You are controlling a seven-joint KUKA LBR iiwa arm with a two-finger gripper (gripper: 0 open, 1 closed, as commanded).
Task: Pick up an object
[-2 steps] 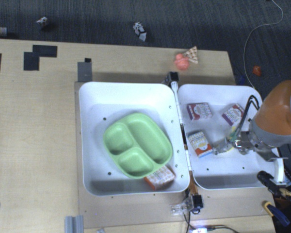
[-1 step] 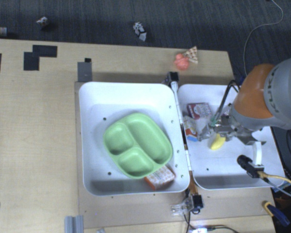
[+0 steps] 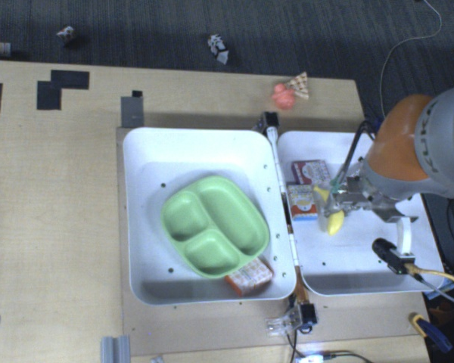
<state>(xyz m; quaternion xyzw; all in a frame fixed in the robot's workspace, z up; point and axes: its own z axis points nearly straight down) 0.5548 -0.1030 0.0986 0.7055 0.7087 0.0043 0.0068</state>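
- step: reach/grasp in the right bin (image 3: 408,278); gripper (image 3: 334,203) sits low over a yellow object (image 3: 334,221).
- grip state: can't tell from this angle, and no sign the object is held.
- next: confirm closure on it, then lift straight up, clear of the small boxes (image 3: 306,187) beside it.

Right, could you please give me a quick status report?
Gripper low in right bin. Yellow object right under it, grasp unconfirmed. Red-and-white packet close beside.

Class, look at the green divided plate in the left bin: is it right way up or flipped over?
Right way up. The green divided plate shows its three hollow compartments facing the camera, inside the left bin.
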